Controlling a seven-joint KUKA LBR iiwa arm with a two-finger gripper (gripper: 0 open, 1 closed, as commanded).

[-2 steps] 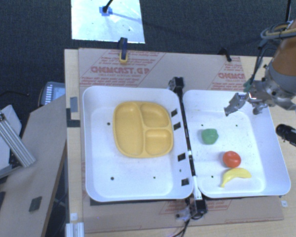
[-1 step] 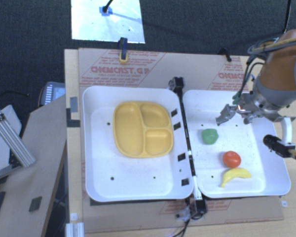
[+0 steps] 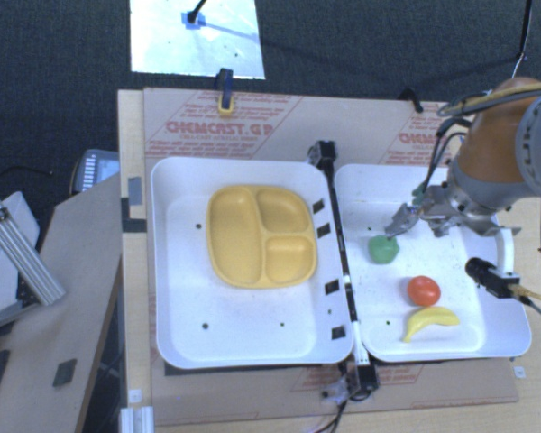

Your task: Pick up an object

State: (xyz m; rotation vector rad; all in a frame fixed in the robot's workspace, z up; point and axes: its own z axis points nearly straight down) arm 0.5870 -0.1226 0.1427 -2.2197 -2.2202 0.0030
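3 small things lie in the right bin (image 3: 500,336): a green object (image 3: 384,249) toward the bin's left wall, a red tomato (image 3: 423,290) nearer its front edge, and a yellow banana (image 3: 430,322) just in front of the tomato, close to the front rim. The 3 are apart from each other, the tomato and banana nearly touching. The end effector (image 3: 406,218) hangs just above and beside the green object, toward the bin's back edge; nothing sits between its parts, and how far it is spread cannot be told. The grey arm (image 3: 505,152) with its orange band reaches in over the bin's right rear corner. The left bin (image 3: 176,323) holds a yellow 3-compartment tray (image 3: 260,235), lying flat near its middle.
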